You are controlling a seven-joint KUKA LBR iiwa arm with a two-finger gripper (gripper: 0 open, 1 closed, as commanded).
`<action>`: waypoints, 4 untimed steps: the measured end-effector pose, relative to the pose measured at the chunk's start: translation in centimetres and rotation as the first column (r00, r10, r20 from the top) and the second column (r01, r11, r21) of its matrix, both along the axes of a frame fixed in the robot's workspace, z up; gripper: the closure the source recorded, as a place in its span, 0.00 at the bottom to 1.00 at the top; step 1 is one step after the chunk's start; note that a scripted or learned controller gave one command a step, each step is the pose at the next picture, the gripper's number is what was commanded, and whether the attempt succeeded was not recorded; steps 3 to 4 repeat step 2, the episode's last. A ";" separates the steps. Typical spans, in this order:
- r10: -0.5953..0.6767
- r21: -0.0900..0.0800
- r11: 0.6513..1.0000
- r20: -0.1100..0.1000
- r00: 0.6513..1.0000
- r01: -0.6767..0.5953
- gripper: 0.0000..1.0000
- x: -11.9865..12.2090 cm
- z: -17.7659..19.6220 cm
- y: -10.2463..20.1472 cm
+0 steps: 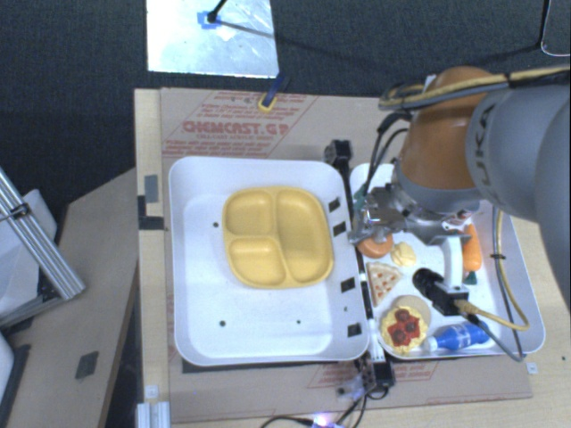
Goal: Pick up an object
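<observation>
Inside the right-hand shallow white bin (532, 321), several small toy foods lie close together. A round orange piece (378, 242) sits at the bin's far left, directly under the grey arm's two-finger gripper (373, 227). Whether the gripper is wide, narrow or holding anything cannot be told, because the wrist covers it.

Just beside the orange piece, to its right, is a small pale yellow lump (404, 254). Nearer the camera lie a triangular pizza-slice toy (384, 283), then a round yellow tart with red topping (404, 325), and a blue and white plastic bottle (457, 336) on its side. A long orange carrot-shaped toy (472, 251) lies further right, partly behind the arm.

The left-hand white bin (201, 328) holds a yellow plastic divided plate (276, 236) with three compartments.

To do this step well, the gripper probably needs to centre over one item, most likely the orange piece, and keep clear of the bin wall and the pale lump. Crowding here could make a grasp slip or catch two things.
</observation>
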State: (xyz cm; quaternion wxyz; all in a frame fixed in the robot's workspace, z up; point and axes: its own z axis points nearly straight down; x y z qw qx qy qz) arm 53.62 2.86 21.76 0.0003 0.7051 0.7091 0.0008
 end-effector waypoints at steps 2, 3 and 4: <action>-0.005 -0.001 1.000 -0.002 1.000 0.005 1.00 0.1 -0.2 -0.3; -0.005 -0.001 1.000 -0.002 1.000 0.005 1.00 0.1 -0.2 -0.3; -0.005 -0.001 1.000 -0.002 1.000 0.005 1.00 0.1 -0.2 -0.3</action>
